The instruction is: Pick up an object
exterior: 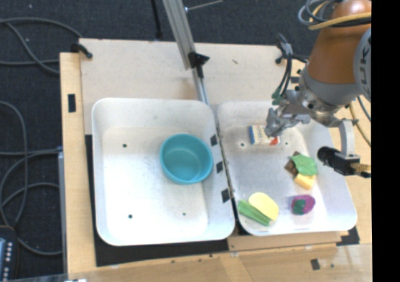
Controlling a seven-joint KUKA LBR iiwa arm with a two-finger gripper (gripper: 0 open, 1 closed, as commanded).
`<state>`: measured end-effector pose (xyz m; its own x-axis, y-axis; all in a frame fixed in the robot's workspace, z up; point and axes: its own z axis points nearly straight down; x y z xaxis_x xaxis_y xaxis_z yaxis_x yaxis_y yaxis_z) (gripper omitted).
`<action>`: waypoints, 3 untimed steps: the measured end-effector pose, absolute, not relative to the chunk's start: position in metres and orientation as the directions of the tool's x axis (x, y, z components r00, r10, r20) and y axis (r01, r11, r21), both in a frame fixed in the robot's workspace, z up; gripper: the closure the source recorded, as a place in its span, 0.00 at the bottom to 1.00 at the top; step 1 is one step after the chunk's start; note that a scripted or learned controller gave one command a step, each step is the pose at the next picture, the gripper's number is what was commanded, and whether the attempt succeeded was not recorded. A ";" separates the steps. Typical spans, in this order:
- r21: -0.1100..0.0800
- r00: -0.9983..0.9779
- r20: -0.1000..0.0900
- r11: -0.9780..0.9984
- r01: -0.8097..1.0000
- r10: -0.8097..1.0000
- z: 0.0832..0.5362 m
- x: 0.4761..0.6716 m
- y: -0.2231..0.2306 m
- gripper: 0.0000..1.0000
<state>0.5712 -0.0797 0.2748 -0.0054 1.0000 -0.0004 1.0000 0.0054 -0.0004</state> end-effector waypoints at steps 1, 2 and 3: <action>0.001 -0.006 -0.001 0.006 1.000 1.000 0.261 0.590 -0.024 1.00; 0.001 -0.005 -0.001 0.005 1.000 1.000 0.249 0.601 0.023 1.00; 0.002 -0.007 0.002 0.007 1.000 1.000 0.257 0.621 0.073 1.00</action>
